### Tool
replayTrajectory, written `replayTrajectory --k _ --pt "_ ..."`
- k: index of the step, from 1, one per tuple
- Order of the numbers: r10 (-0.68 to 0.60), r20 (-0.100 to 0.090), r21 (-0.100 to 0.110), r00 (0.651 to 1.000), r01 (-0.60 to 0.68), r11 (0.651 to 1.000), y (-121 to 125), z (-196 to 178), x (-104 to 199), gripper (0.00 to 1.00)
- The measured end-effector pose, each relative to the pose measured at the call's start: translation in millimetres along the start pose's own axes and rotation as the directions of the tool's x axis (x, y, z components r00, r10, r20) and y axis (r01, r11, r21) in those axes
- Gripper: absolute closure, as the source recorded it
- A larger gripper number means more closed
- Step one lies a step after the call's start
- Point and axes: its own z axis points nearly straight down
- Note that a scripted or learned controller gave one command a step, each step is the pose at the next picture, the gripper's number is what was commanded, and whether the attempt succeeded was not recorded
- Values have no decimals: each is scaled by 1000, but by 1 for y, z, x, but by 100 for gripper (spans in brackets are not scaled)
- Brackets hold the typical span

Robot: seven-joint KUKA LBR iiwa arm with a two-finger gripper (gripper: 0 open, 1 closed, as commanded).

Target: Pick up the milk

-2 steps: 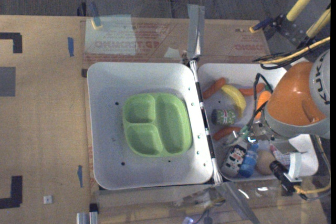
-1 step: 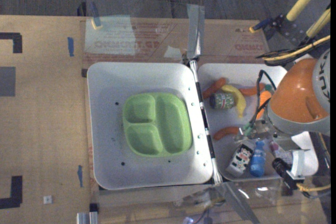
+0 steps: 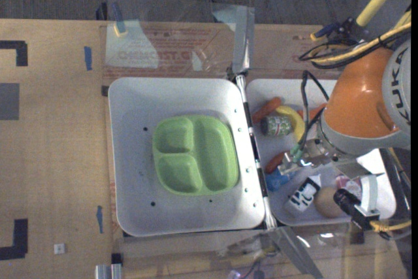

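The arm (image 3: 385, 95) rises closest to my camera. Its orange band (image 3: 356, 101) bulks over the 3 o'clock side of the right bin (image 3: 287, 215) and hides much of the bin floor beneath it. Below the band the hand (image 3: 302, 159) hangs over the middle of that bin. From this slant its metal parts blur together, and I cannot tell whether it is apart or together. I see nothing that is clearly caught in it.

The milk (image 3: 302, 194), as I read it, is the small white carton with black print. It lies toward 6 o'clock in the right bin, just below the hand, and I cannot make out any contact between them. A blue piece (image 3: 277, 181) sits just at its 10 o'clock and a brown round thing (image 3: 326, 203) just at its 3 o'clock.

Toward 11 o'clock in the same bin a red piece (image 3: 268, 108), a yellow one (image 3: 288, 116) and a dark can (image 3: 277, 127) crowd together, too small for me to name surely.

The left bin (image 3: 130, 206) holds a green divided tray (image 3: 194, 154) near its centre. Both bins rest on the table (image 3: 52, 160), whose right part is cut off by the arm.
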Motion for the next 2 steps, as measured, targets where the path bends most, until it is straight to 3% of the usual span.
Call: replayTrajectory --k 1,2 --pt "0 0 0 1000 0 1000 0 0 0 0" --pt "-54 -1 0 999 54 999 -16 84 -60 0"
